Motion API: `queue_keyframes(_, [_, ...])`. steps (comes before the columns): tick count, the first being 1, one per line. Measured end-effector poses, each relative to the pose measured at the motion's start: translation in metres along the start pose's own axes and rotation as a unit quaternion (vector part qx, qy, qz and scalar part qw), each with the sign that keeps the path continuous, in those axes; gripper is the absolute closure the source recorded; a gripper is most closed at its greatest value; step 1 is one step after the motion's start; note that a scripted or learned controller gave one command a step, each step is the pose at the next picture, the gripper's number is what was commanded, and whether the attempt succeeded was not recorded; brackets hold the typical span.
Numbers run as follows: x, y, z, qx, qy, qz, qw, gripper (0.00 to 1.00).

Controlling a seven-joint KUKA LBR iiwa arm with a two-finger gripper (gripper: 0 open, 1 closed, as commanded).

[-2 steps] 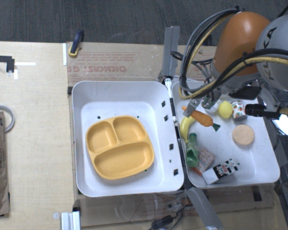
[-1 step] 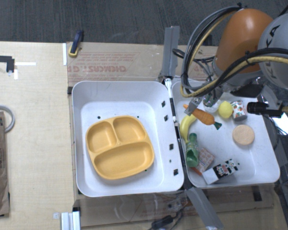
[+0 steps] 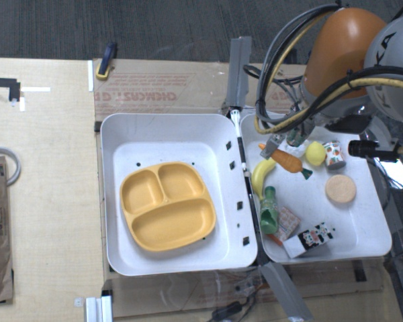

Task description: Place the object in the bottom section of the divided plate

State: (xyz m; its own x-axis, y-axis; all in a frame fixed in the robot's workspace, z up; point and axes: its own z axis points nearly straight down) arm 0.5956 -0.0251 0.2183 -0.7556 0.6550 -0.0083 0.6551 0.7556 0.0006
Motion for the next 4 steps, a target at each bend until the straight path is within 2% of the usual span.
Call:
queue_keyframes(1, [-0.074, -0.018, 0.027, 0.0, 0.002, 0.003, 1.0, 1.0])
queue_keyframes(2, [-0.075, -0.018, 0.017, 0.0, 0.0, 0.003, 1.0, 1.0])
queue_keyframes(3, [-0.076, -0.06, 0.061, 0.001, 0.003, -0.004, 1.0, 1.0])
queue_keyframes(4, [-0.021, -0.008, -0.102, 0.0, 0.003, -0.015, 0.9999, 1.0])
